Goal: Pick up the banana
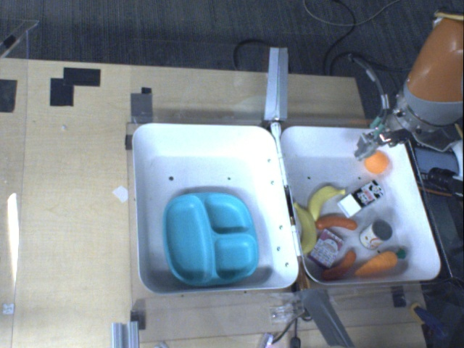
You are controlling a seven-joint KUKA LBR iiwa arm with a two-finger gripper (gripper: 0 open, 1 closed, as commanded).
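The yellow banana [313, 207] lies curved in the right bin [319, 149], close against its left wall, partly beside other toy food. My gripper [368, 146] hangs over the back right part of that bin, just above an orange ball [377, 164]. It is well away from the banana, up and to the right of it. Nothing shows in the gripper.
Around the banana lie a red sausage [337, 222], a printed packet [326, 251], a carrot [377, 264], a small cup [376, 233] and a white-and-black box [362, 197]. The left bin [156, 158] holds a blue divided plate [210, 238].
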